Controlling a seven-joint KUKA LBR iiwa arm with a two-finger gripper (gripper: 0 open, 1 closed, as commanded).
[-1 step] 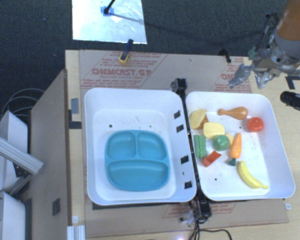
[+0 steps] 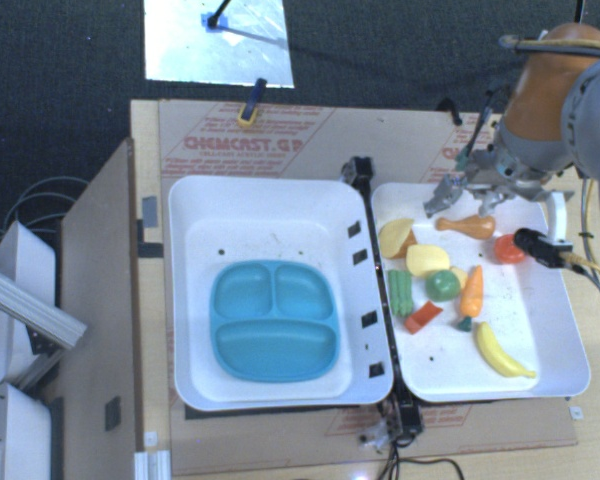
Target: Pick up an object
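Jaws hang over the far end of the right bin point(image 2: 570, 368), and honestly I can't tell if they're apart or together, they're just a grey blur below the wrist. The gripper point(image 2: 467, 190) sits just above the drumstick point(image 2: 468, 227), nothing visibly between the jaws.

So the drumstick looks like the likeliest pick. It lies flat along the bin's far side, near the yellow-orange wedge point(image 2: 397, 236) and the red tomato point(image 2: 509, 249). I'd guess it's hollow toy plastic: light, stiff, smooth and kinda slippery, not fragile. The fat end would probably roll out of a pinch, so take it across the middle where it narrows, jaws square to its length.

The rest is crowded together: green ball point(image 2: 442, 285), carrot point(image 2: 471, 291), banana point(image 2: 501, 352). The blue tray point(image 2: 274, 320) sits in the left bin point(image 2: 195, 268).
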